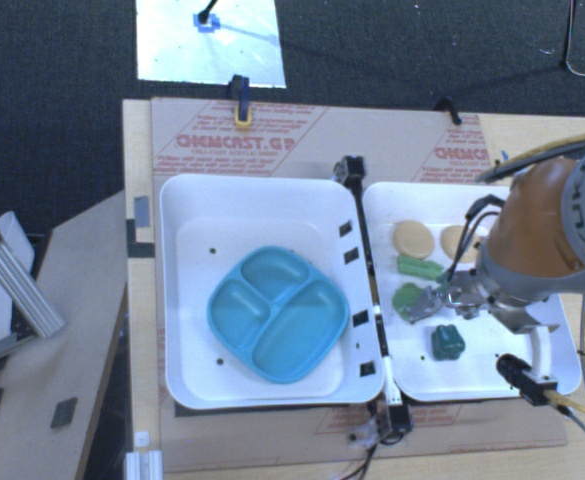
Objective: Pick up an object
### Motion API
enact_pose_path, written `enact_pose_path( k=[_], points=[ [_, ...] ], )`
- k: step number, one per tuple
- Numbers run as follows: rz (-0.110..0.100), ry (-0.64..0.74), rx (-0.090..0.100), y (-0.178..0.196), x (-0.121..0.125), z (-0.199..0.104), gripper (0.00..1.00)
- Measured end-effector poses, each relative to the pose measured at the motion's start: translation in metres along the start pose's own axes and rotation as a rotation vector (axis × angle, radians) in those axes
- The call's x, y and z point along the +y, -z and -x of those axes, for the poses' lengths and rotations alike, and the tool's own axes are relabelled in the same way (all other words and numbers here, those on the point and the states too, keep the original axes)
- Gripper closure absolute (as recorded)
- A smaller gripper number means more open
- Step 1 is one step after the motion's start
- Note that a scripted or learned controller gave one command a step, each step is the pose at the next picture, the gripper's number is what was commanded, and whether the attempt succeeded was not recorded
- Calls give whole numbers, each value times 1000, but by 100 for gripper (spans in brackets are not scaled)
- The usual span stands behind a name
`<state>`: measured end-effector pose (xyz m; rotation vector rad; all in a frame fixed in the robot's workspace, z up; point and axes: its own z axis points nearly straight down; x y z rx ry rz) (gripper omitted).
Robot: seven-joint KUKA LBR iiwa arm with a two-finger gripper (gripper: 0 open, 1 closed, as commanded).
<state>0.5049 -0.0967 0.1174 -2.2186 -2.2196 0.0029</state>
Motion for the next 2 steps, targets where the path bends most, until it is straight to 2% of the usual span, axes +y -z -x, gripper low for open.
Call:
enact_pose_path(
  k=[1, 2],
  points=[
    [2, 0, 0, -35, 0, 0, 0],
    [6, 1, 0, -22, 2, -1, 100]
  ],
)
